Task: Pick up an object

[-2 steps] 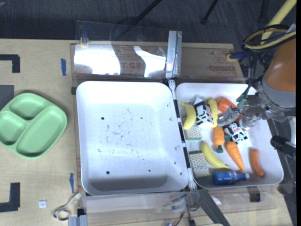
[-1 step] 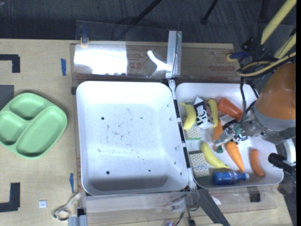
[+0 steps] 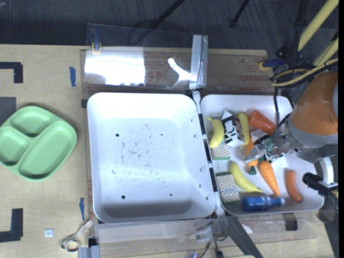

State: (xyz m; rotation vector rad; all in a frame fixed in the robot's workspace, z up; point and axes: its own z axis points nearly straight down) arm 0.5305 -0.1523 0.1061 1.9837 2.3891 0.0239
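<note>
The right white bin (image 3: pixel 301 211) holds several small items. Among them are a yellow banana (image 3: pixel 215 132), a black and white piece (image 3: pixel 231 129), a red-orange piece (image 3: pixel 262 121), a second banana (image 3: pixel 243 177), a carrot (image 3: pixel 269 177), an orange stick-shaped piece (image 3: pixel 293 186) and a blue bottle (image 3: pixel 260 202) lying along the front wall. My gripper (image 3: pixel 267 147) is low in this bin, near its middle, just above the carrot's green top and right of the black and white piece. The wrist with its orange band (image 3: pixel 320 109) hides the bin's right part.
The left white bin (image 3: pixel 145 155) stands beside the right one, sharing a middle wall. A green divided plate (image 3: pixel 35 142) lies on the wooden bench at the far left. A clear panel (image 3: pixel 140 63) stands behind the bins. Cables hang at the upper right.
</note>
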